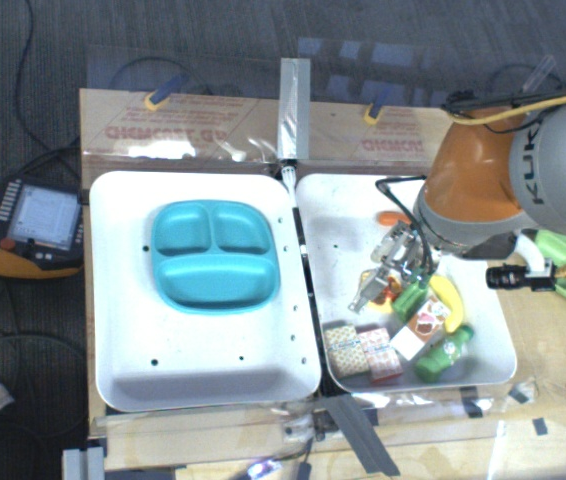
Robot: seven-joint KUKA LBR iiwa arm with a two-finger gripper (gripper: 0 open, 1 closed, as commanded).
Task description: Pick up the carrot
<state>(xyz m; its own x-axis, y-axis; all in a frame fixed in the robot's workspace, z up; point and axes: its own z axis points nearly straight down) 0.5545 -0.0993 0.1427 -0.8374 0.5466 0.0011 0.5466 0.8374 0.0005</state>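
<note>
A small orange carrot (pixel 391 217) lies near the back of the right bin (pixel 338 218), partly hidden by the arm's wrist. My gripper (pixel 381 280) hangs low over the middle of that bin, in front of the carrot and apart from it. It is right at the edge of a pile of toy food, next to a small red-orange piece (pixel 395 290) and a green item (pixel 410 296). I see nothing clearly held in it.
The pile in the right bin's front half holds a yellow banana (pixel 448 298), a green vegetable (pixel 441 358) and several small printed boxes (pixel 363 350). A teal divided plate (pixel 213 255) lies in the left bin (pixel 123 348). The arm's orange band (pixel 473 173) overhangs the right bin's back corner.
</note>
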